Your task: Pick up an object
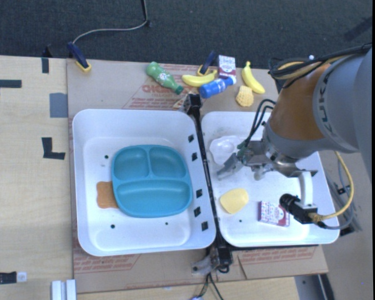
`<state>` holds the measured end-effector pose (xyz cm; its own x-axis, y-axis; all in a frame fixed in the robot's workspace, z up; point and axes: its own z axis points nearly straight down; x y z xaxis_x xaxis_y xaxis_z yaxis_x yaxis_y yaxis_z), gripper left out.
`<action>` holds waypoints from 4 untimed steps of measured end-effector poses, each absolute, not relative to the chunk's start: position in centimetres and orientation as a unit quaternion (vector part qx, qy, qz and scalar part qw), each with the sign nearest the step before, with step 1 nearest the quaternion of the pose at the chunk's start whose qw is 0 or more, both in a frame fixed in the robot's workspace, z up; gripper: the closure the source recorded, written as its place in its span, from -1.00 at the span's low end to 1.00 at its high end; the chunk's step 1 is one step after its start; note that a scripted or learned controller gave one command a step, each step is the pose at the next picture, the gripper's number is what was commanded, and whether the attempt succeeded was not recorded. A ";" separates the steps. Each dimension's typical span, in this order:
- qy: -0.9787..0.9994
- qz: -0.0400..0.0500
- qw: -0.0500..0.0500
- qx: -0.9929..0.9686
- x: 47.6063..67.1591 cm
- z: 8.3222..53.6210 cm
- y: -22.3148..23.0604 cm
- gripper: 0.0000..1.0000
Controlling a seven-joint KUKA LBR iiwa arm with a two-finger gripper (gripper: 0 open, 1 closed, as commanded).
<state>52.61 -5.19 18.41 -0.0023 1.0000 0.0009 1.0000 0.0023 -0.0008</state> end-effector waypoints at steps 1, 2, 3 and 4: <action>-0.707 0.001 0.001 -0.707 52.4 9.2 -9.6 -1.00; -0.708 -0.001 -0.003 -0.706 60.1 8.6 -9.4 -1.00; -0.707 -0.001 -0.002 -0.707 52.3 8.6 -9.6 -1.00; -0.707 0.000 -0.001 -0.707 58.7 12.3 -11.2 -1.00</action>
